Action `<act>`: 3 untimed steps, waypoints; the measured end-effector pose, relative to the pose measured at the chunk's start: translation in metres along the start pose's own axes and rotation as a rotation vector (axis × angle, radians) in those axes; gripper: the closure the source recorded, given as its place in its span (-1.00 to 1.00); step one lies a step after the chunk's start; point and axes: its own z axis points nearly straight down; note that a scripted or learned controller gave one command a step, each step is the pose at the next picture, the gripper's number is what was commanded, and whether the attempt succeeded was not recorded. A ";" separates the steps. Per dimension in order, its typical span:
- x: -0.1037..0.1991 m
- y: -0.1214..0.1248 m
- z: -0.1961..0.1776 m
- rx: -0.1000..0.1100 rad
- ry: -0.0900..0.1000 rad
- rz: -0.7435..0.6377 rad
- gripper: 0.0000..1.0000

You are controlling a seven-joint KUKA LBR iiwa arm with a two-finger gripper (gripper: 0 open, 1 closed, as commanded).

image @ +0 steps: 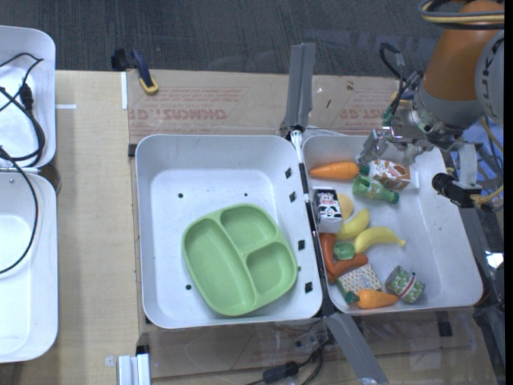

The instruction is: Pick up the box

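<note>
- Gripper [383, 144] sits low over the far end of the right bin [449, 239], arm coming in from the right, orange band above the wrist.
- Fingers [373, 146]: can't tell whether they're apart or together, metal parts blur into each other; nothing visibly between them.
- Box [390, 174] (white/red carton with a printed picture) lies just on the near-right side of the fingers, close below them; contact can't be judged.
- Green bottle-like item [373, 188] lies against the box's near-left edge, just nearer than the fingers.
- Orange carrot [335, 169] lies just left of the fingers, slightly nearer.
- Small black-and-white carton [326, 204] sits further toward the near-left, against the bin's left wall.
- Two bananas [367, 231] lie well nearer than the fingers, mid-bin.
- Checkered packet [360, 280], a second carrot [375, 299] and a small green can [405, 285] sit at the near end, well apart from the fingers.
- Left bin [160, 183] holds a green divided plate [239, 259], far to the left of the fingers.
</note>
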 end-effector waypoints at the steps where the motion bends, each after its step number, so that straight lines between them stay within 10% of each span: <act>1: 0.003 -0.068 0.108 0.000 0.000 0.022 -1.00; 2: -0.004 -0.138 0.108 0.000 0.001 0.101 -1.00; 3: -0.036 -0.143 0.108 -0.001 0.001 0.218 -1.00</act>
